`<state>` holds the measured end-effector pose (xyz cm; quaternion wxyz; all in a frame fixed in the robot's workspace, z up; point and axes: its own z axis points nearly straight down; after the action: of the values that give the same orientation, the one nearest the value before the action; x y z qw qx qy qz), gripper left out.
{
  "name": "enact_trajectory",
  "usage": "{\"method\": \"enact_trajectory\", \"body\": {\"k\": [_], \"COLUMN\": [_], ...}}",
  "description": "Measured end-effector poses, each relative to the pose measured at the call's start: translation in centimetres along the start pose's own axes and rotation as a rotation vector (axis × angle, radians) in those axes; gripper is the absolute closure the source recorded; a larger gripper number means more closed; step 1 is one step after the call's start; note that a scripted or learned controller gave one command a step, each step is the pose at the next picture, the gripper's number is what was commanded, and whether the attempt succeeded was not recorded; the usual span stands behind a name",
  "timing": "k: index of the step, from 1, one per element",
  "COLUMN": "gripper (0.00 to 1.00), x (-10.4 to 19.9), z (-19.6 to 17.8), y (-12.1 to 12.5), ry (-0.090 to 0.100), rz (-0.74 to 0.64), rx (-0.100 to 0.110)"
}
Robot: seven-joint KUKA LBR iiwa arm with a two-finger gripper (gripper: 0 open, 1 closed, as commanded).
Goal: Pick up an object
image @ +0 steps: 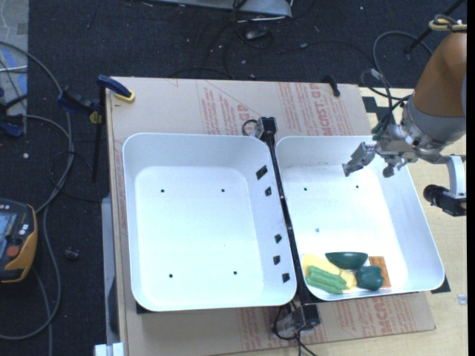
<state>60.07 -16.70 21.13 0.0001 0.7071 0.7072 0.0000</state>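
Nearest pile: objects are lying bunched in the near corner of the right bin (415, 221), closest to the camera, probably because the sloped walls are herding them together.
Pincer (375, 162): hanging over the far right part of the right bin, two fingers spread apart, released, nothing between them and nothing touching them.
Arm (438, 87): reaching in from the right, grey wrist under an orange band, tilting the pincer down toward the bin floor.
Gap to target: pincer and pile are sitting well apart, with bare white floor lying between.
Green cob (326, 279): lying flat on its side at the left of the pile, resting partly on a yellow piece (315, 262).
Dark green bowl-shape (346, 259): sitting behind the cob, leaning over the yellow piece.
Teal lump (369, 277): sitting just right of the cob, touching an orange block (379, 265) against the near wall.
Why so placed: crowding is making any single grasp awkward; the cob looks most exposed from above.
Left bin (193, 221): lying beside the right one, sharing a dark divider (280, 199) with black clips.
Table (223, 106): carrying both bins on a cardboard sheet, with a clamp (115, 87) gripping its far left corner.
Step, as judged: approach is not yet starting in earnest; the pincer needs moving toward the near corner before lowering.
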Motion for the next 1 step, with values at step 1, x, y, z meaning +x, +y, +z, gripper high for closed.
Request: {"method": "enact_trajectory", "body": {"k": [1], "gripper": [0.00], "x": [0.76], "z": [12.44], "y": [-4.22], "ry": [0.002], "rz": [0.001], "rx": [0.010]}}
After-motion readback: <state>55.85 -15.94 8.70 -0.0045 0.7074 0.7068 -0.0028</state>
